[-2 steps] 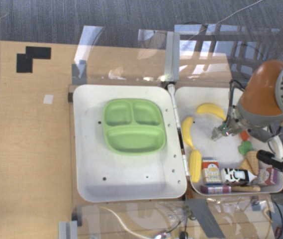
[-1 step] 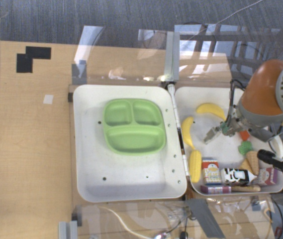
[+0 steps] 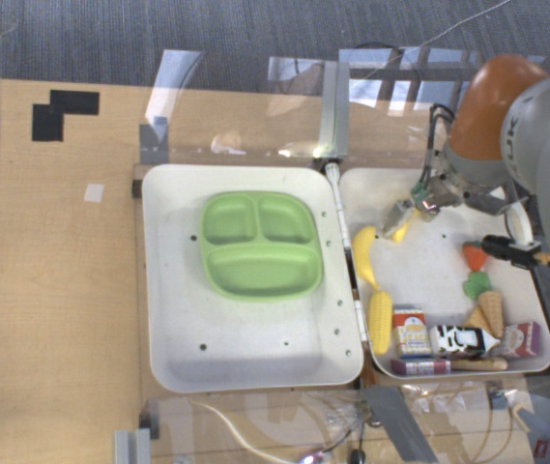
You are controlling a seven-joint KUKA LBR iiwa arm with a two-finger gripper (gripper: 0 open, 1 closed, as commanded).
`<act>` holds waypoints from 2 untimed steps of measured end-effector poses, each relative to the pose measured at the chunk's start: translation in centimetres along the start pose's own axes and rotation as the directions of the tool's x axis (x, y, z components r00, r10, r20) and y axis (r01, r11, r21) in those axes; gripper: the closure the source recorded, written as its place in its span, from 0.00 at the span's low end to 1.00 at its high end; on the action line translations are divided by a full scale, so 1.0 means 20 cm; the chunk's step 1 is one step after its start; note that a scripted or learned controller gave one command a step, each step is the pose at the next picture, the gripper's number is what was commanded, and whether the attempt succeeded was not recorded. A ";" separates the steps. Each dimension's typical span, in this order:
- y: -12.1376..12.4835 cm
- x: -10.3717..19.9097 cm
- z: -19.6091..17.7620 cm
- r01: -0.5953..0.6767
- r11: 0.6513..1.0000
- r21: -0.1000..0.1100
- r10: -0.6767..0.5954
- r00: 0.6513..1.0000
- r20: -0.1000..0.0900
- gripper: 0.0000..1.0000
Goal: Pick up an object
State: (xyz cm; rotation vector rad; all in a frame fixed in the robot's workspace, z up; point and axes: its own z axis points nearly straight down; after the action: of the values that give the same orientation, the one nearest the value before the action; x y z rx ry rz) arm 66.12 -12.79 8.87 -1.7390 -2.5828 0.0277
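Observation:
My gripper hangs low over the upper left part of the right bin, reaching in from the right under the orange band. A small yellow piece lies right at its tip; whether it is gripped I cannot tell. Just left of and below the tip lies a yellow banana, with a corn cob further down against the bin's left wall.
Along the right bin's right and front sides lie a red-orange item, a green item, a cone, several small boxes and a purple stick. The left bin holds a green divided plate.

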 end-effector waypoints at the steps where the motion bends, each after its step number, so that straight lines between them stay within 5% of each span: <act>1: -0.01 0.01 -0.02 0.002 1.000 0.014 -0.002 1.000 -0.008 1.00; 2: 0.13 0.24 -0.49 -0.158 0.987 -0.036 0.158 0.987 0.009 1.00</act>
State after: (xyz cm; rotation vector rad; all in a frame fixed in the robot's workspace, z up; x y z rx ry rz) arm 67.07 -7.35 18.57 -1.9571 -2.4610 -0.0041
